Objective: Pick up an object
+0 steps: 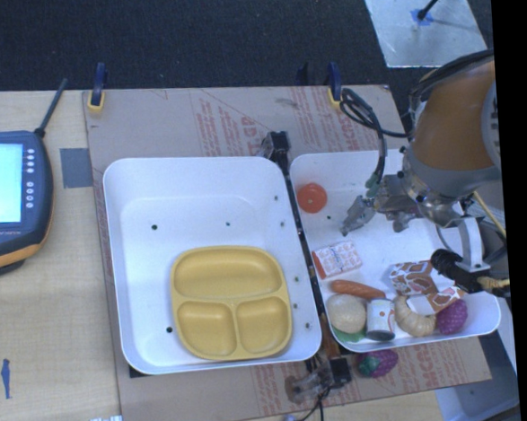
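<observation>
My gripper (373, 223) hangs over the upper middle of the right bin (332, 166). Its fingers are spread open and hold nothing. A small orange-red ball (312, 197) lies to its left, apart from it. Below it sits a red and white box (337, 260). Along the bin's near side lie a carrot (357, 289), a pale round vegetable (347, 313), a small can (379, 319), a croissant (413, 317), a purple bunch of grapes (451, 316) and a brown-patterned toy (416, 278). The arm covers the bin's right part.
The left bin (138, 223) holds a yellow divided plate (231, 301). A purple and green item (377, 364) lies outside the bins on the cardboard at the front. A handheld control tablet (2, 201) rests at the far left of the bench.
</observation>
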Robot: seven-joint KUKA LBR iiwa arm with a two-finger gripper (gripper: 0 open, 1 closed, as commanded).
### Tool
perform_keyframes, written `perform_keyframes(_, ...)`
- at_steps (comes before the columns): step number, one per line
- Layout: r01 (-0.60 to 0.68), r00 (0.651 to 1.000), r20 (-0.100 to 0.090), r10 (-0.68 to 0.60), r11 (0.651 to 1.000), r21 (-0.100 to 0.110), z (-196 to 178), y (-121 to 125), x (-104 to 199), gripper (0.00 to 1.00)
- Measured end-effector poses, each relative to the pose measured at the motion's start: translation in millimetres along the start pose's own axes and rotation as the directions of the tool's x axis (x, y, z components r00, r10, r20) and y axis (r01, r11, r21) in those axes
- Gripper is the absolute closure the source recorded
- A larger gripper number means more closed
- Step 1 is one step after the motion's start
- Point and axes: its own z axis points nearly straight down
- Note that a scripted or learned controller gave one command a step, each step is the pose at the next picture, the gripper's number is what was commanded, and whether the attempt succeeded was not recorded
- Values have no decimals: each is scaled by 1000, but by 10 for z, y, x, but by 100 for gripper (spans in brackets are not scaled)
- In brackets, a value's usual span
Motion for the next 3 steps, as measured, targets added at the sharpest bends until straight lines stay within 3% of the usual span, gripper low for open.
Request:
perform_keyframes(1, 0, 1000, -1, 0, 1000, 0, 915, -631, -59, 0)
perform_keyframes(2, 5, 1000, 0, -5, 1000, 0, 812, -623, -68, 100)
perform_keyframes(3, 0, 1000, -1, 0, 1000, -3, -14, 330, 538, 100)
